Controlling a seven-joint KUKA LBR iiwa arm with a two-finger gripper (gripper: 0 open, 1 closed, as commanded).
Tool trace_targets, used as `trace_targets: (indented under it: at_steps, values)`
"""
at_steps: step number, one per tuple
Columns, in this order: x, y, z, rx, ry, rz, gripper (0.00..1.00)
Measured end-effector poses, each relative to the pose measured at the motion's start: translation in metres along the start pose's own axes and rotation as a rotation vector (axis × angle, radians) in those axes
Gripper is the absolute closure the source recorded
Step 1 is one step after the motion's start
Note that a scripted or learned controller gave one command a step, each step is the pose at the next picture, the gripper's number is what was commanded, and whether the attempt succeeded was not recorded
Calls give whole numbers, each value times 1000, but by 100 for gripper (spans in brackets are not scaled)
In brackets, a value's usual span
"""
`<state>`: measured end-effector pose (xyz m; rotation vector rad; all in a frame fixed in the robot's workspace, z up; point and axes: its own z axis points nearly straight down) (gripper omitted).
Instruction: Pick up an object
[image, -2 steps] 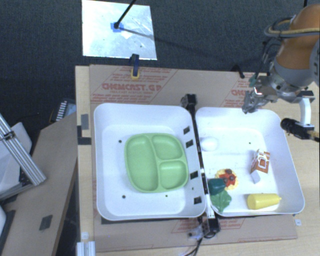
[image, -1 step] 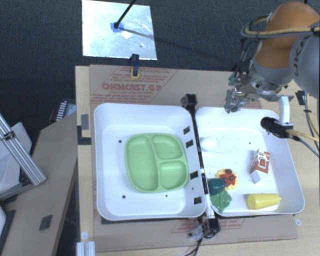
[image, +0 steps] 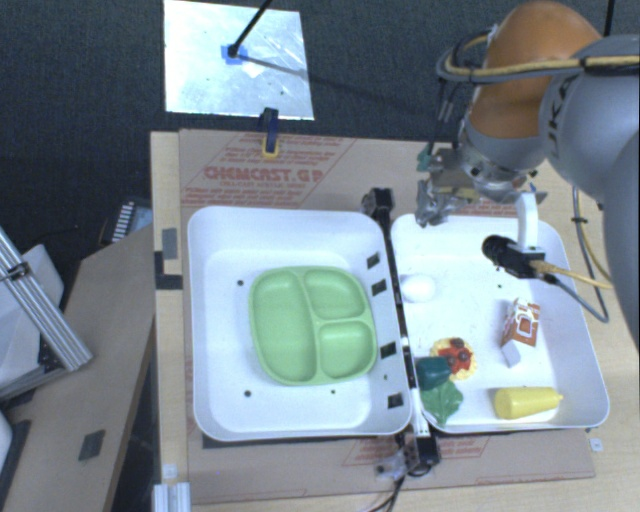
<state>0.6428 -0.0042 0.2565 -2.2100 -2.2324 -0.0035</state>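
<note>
Objects: six loose pieces, all lying in the right bin (image: 470, 262).
Claw (image: 436, 212): hangs over the right bin's far-left corner, by the rim; whether it is wide or narrow cannot be told.
Arm (image: 595, 120): grey, orange band (image: 535, 50) above the wrist, reaching in from the right.
White egg-shaped piece (image: 417, 289): nearest the claw, on the bin floor close to the left wall, apart from the rest.
Small carton (image: 520, 328): red and white, tilted, towards the right wall; its print is too small to read.
Pizza-like piece (image: 456, 356): yellow with red spots, mid-floor, touching the dark teal piece (image: 432, 372).
Green leafy piece (image: 444, 401): just in front of the teal one, at the near-left corner.
Yellow piece (image: 526, 402): long, lying flat by the near rim.
Left bin (image: 222, 262): carries a green divided plate (image: 308, 325) with three compartments.
Surface covering: cardboard sheet (image: 330, 160) under both bins, red print reading "CHEMCAST GP"; smaller lines below are illegible.
Foil sheet (image: 200, 70): silver, beyond the cardboard, with a scrap of blue tape (image: 232, 52) on it.
</note>
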Motion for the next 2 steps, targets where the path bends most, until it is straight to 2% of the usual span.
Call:
trace_targets:
  at_steps: [1, 2]
  values:
    - [47, -2, 16, 1, 0, 1, 100]
    - [95, -23, 36, 3, 0, 1, 100]
